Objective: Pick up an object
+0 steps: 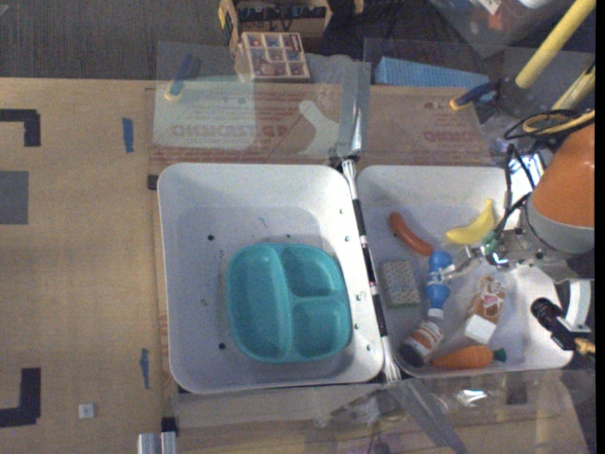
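Nearest the camera, bench edge with clear plastic sheeting, then the two bins. Right bin (pixel 378 189) holds all the candidates: carrot (pixel 465 357) at the near wall, a small bottle (pixel 425 337) lying just left of it, a white-and-red carton (pixel 485 312) above the carrot, a grey sponge (pixel 400 283) toward the divider, a blue-capped piece (pixel 438 270) mid-bin, a red sausage (pixel 410 234) and a banana (pixel 474 227) further back. Left bin (pixel 180 216) has only a teal divided plate (pixel 286 302). The arm (pixel 564 206) comes in from the right, orange band over the right bin's far-right side; gripper (pixel 492 253) sits low among the items, just below the banana and right of the blue-capped piece. Can't tell whether it's spread or closed, too small and cluttered, and nothing visibly sits between its tips. My read: approach/descend stage, no grasp confirmed. Next move needs one target committed, likely banana or blue-capped piece, and a clean closure without shoving neighbours, which lie close together. Bin floors are smooth white plastic, so things will probably slide. Beyond: tan bench with black corner marks and blue tape, then a cardboard box (pixel 274 8), a yellow pole (pixel 563 25), cables and dark floor.
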`<state>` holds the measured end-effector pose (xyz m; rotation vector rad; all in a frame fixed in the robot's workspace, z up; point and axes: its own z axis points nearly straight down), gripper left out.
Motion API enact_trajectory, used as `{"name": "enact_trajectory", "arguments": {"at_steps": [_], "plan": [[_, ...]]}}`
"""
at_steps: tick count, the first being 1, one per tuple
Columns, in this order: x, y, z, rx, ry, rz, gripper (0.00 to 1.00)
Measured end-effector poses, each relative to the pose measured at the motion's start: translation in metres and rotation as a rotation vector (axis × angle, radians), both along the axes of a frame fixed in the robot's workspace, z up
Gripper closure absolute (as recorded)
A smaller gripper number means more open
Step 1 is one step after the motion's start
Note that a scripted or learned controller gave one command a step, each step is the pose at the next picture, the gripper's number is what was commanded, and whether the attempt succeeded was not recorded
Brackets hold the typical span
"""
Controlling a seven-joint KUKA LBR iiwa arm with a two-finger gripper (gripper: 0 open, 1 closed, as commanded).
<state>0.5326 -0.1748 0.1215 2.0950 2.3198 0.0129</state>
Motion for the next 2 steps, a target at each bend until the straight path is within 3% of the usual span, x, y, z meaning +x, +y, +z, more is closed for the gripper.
{"name": "enact_trajectory", "arguments": {"at_steps": [1, 2], "plan": [[-0.026, -0.014, -0.033, -0.001, 0.008, 0.003, 0.0], [-0.024, -0.017, -0.022, -0.004, 0.0, -0.003, 1.0]]}}
